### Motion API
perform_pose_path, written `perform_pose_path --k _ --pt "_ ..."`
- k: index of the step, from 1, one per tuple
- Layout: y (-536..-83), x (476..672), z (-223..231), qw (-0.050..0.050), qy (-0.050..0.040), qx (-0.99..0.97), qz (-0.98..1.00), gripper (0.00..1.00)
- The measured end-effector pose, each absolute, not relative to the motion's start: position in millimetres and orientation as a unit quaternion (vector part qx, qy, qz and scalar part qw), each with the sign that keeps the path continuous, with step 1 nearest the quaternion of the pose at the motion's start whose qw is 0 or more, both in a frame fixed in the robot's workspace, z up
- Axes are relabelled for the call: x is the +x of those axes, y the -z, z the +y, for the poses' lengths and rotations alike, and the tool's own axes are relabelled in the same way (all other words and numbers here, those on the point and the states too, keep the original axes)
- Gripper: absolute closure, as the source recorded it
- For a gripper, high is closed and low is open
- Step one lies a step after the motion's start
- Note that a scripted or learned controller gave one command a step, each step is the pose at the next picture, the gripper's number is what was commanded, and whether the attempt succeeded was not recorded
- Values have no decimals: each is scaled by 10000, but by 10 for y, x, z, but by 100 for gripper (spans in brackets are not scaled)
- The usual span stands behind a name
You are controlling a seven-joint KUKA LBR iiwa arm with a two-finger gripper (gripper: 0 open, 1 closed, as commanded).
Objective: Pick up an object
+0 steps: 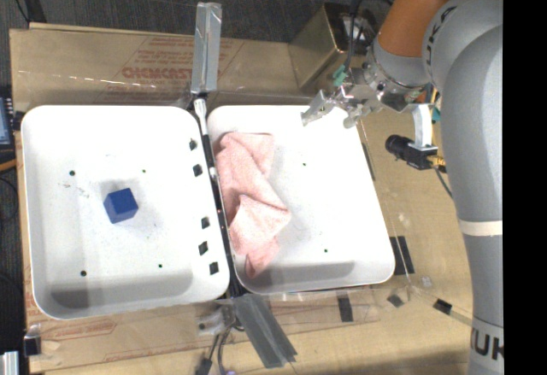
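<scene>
Cloth point(250, 198), pink and crumpled, lies in the right bin point(342, 194) against that bin's left wall, stretching from near the far edge down toward the near edge, with its folds bunched and one lobe spreading toward the middle of the bin floor. Just across the divider, the left bin point(51, 194) holds a small blue cube point(121, 204), which sits alone a little left of that bin's centre, well apart from the cloth. Both bins are white and shallow, set side by side on a brown cardboard sheet point(111, 66) with red printing at its far edge, and a grey metal bar point(206, 49) stands up at the far end of the seam between them. Black clips point(203, 194) run in a row down the seam. The gripper point(333, 111) hangs over the far right corner of the right bin, its two thin metal fingers point(313, 113) spread apart with nothing between them, well away from the cloth and from the cube. Behind it the grey arm point(470, 108) comes in from the right, its orange band point(414, 10) showing above the wrist, with black cables looping near the band
</scene>
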State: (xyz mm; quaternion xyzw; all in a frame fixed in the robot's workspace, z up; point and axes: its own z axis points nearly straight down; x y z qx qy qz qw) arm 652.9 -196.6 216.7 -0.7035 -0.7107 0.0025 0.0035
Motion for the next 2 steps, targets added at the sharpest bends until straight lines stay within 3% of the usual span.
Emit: perform_pose_path --k 1,2 --pt "-1371 6566 -1714 30 -14 -6629 -7487 0" --pt "-902 6567 -1084 27 -14 -6308 -7759 0"
